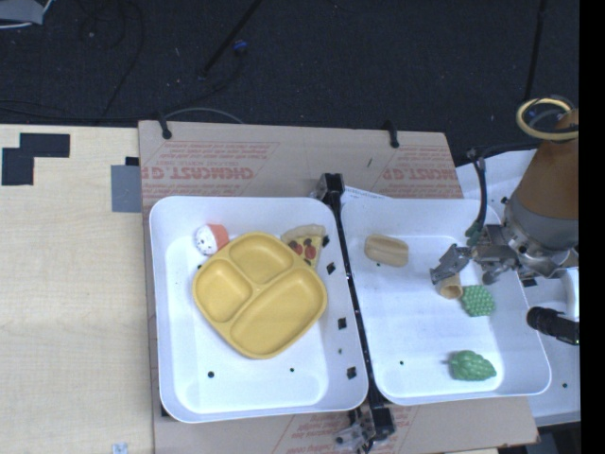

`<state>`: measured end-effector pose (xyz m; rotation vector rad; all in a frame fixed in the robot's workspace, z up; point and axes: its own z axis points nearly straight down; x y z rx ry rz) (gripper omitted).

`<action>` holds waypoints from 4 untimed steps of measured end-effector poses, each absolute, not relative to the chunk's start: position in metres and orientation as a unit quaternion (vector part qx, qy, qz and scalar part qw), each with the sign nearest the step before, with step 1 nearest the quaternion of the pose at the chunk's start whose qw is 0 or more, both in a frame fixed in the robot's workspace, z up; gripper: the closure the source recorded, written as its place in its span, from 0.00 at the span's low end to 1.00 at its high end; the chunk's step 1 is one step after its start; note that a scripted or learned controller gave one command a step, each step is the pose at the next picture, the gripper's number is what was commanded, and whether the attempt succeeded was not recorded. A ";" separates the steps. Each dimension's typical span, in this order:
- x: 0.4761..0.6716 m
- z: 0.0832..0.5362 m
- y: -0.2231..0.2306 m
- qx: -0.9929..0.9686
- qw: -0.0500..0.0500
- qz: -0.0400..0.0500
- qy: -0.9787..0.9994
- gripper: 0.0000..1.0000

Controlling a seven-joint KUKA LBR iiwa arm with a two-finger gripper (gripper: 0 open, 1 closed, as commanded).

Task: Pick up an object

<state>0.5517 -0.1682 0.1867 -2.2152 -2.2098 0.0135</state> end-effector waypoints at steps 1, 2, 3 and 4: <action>0.555 0.194 -0.168 -0.707 0.000 0.000 -0.707 0.00; 0.555 0.151 -0.169 -0.707 0.003 0.002 -0.707 0.00; 0.545 0.090 -0.171 -0.707 0.004 0.002 -0.707 0.00; 0.545 0.087 -0.171 -0.708 0.002 0.001 -0.707 0.00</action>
